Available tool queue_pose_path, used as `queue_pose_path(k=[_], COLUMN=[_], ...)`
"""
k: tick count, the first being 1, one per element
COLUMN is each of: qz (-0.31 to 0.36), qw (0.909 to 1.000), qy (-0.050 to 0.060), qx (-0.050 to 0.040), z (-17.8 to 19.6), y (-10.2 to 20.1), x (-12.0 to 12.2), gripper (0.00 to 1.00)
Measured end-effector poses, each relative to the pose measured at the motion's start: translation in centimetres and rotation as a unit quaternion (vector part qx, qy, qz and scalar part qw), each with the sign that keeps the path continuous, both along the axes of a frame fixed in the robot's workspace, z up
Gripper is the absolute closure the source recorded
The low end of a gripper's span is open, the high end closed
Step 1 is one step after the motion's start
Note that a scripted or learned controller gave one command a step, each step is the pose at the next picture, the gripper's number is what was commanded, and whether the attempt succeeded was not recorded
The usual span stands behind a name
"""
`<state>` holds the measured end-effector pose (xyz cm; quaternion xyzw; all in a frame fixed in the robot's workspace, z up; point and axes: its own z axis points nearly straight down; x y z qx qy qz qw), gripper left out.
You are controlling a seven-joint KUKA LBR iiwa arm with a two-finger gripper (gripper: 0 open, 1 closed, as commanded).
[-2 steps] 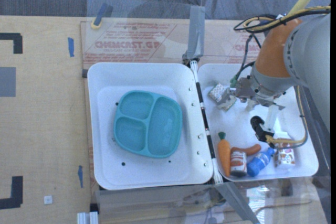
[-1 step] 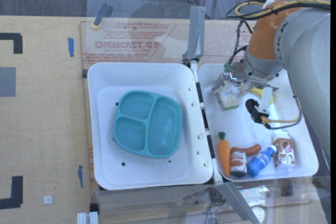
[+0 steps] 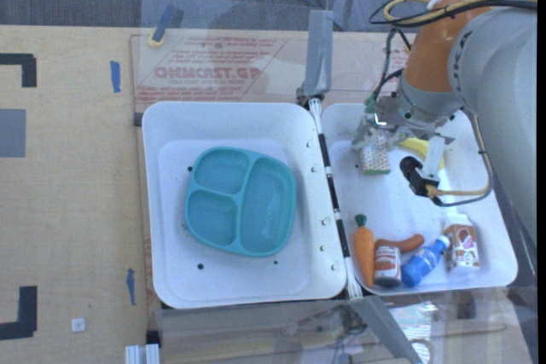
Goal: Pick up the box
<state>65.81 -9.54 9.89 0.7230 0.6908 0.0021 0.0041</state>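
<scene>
We note the carrot [image 3: 364, 250] and bottle [image 3: 423, 262] lying nearest. The gripper [image 3: 375, 135] hangs over the box [image 3: 374, 156] in the right bin [image 3: 497, 268]; its opening we cannot tell. We judge the grasp under way; next calls for a confirmed closure before lifting.

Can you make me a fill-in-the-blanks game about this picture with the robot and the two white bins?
1. The teal divided plate lies in the ____ bin.
2. The carrot in the right bin is colored ____.
3. The arm's gripper is over the ____ bin.
4. The small bottle beside the can is colored ____.

Missing words: left; orange; right; blue
</scene>
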Motion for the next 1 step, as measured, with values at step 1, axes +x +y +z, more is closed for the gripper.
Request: queue_pose_path(k=[1], qz=[0.097], qw=[0.9953], qy=[0.005], qx=[0.0013], z=[8.65], y=[3.89], x=[-5.43], gripper=[1.00])
